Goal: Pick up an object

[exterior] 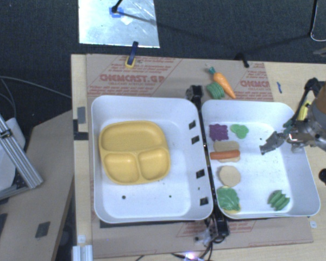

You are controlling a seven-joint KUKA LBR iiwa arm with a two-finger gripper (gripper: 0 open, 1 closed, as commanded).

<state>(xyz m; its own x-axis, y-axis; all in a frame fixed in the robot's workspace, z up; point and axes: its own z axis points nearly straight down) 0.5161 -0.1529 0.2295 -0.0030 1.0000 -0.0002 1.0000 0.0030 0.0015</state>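
The right bin (301, 197) holds toy food along its left side: purple grapes (218, 131), a small green leaf piece (239, 130), a tan slice (226, 145), an orange-red sausage (225, 155), a round beige cookie (229, 175) and a green lettuce piece (228, 198). A green pea pod (279, 200) lies near the front right corner. My gripper (273, 143) hangs over the right half of this bin, pointing left, with nothing seen between its fingers. It is apart from every item.
The left bin (146, 107) carries a yellow sectioned plate (134, 151). A toy carrot (221, 83) with a green piece lies on the cardboard behind the bins. A shiny metal sheet (118, 15) is on the floor at the back.
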